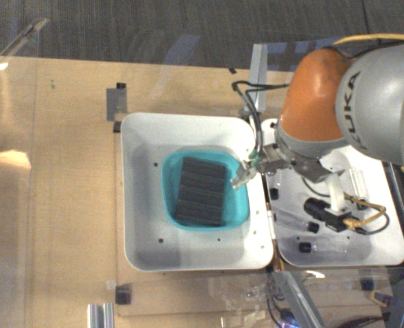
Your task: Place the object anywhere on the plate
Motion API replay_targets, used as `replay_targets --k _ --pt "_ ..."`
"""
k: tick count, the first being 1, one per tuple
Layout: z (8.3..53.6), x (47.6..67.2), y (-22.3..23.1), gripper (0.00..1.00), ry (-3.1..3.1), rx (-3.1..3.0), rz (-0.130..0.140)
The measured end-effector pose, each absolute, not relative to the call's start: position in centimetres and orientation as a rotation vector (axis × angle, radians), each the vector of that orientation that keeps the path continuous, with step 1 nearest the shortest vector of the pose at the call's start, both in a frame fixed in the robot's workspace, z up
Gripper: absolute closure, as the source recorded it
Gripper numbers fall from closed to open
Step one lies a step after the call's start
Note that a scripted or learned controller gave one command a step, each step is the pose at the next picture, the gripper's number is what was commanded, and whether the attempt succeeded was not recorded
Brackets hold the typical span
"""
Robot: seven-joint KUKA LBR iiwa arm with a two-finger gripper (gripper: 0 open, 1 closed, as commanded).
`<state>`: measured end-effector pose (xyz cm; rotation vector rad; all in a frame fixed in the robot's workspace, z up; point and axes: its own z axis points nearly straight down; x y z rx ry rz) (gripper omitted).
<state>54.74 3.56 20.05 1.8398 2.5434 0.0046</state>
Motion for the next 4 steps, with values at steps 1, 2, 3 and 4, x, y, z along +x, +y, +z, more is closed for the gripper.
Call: replay_targets --k 1,2,3,4 --pt "18.5 58.5 -2.8 0.0 2.526 1.859 0.005" --pt "18.6 59.3 -6.3 0.0 2.483 1.914 0.007" --pt "16.4 54.2 -11.6 0.0 2.431 1.984 0.004" --pt "10.0 51.9 -15.3 0.0 2.502 1.894 0.003"
